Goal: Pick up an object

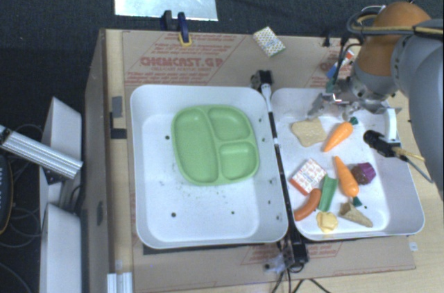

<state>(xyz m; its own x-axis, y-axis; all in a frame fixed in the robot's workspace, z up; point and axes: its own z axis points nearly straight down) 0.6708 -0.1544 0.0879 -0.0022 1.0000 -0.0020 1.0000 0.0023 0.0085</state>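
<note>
The jaws hover at the right bin's back; can't tell their gape; a carrot lies just before them

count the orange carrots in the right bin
2: one carrot beside the bread slice near the bin's top, another carrot lower down by the purple piece. Others may be hidden under the arm.

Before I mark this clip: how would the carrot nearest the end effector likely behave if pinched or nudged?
The carrot looks like a moulded toy, so probably stiff and light. Its rounded, tapering body may roll or pivot if pushed, and could squirt out of a pinch near the thin tip. It lies touching the pale bread slice, which might get dragged along. The end effector hovers just above it.
</note>
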